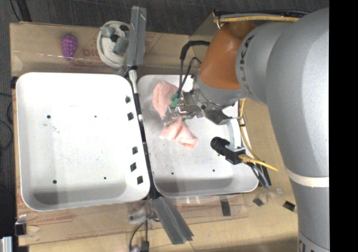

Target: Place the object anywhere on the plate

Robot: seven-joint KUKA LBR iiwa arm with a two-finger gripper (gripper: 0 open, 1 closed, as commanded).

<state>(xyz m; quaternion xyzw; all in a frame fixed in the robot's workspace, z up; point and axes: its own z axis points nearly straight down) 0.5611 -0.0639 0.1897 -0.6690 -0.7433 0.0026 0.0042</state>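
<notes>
I'm reaching in over the right bin [193, 186] on the desk [39, 44], the left bin [72, 133] sitting alongside. My gripper [180, 110] is hovering low between two pink pieces: the upper pink piece [163, 98] lying just up-left of it, the lower pink piece [180, 132] just below. Whether it's clenched or released, I cannot tell. I'm judging the lower one nearer, its long axis slanting down-right.

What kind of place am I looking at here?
Probably a robotics test bench: a grey robot arm with a claw reaches over two white bins, with pink objects inside one.
</notes>
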